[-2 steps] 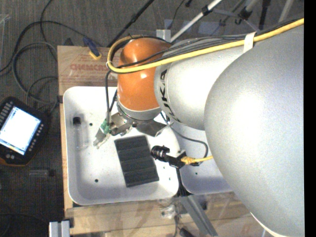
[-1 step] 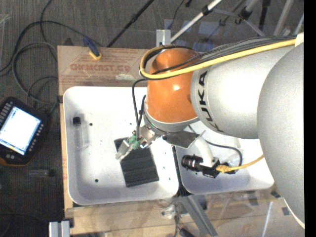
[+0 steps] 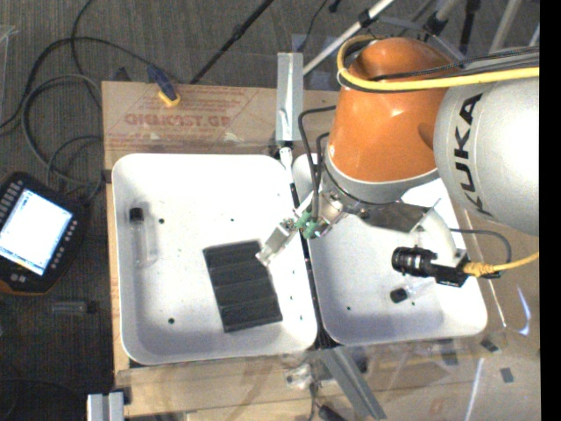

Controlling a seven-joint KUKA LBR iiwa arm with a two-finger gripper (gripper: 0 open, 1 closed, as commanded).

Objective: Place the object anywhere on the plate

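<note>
A grey carpeted floor strewn with black cables surrounds the counter [image 3: 202,117], whose brown top carries two shallow white bins side by side. Left of the left bin [image 3: 188,169] a teach pendant [image 3: 35,233] lies on the floor, screen lit.

Inside the left bin, near its left wall, lies a clear tube [image 3: 140,232] with a dark cap. It looks light, rigid and smooth, so it would likely roll or slip; a hold across its middle seems safest. Whether it is the object meant, I cannot tell.

Right of the tube, near the bin's middle, lies the plate [image 3: 243,286], a flat dark ribbed rectangle set at a slant. Nothing rests on it.

The claw [image 3: 279,240] hangs just above the plate's upper right corner, close to the wall shared by the two bins. Whether it is wide or narrow, or carries anything, I cannot tell.

That shared wall and the arm's bulk [image 3: 386,121] crowd any approach from the right. Over the right bin [image 3: 351,318] a small black camera [image 3: 421,262] with a yellow cable juts from the arm.
</note>
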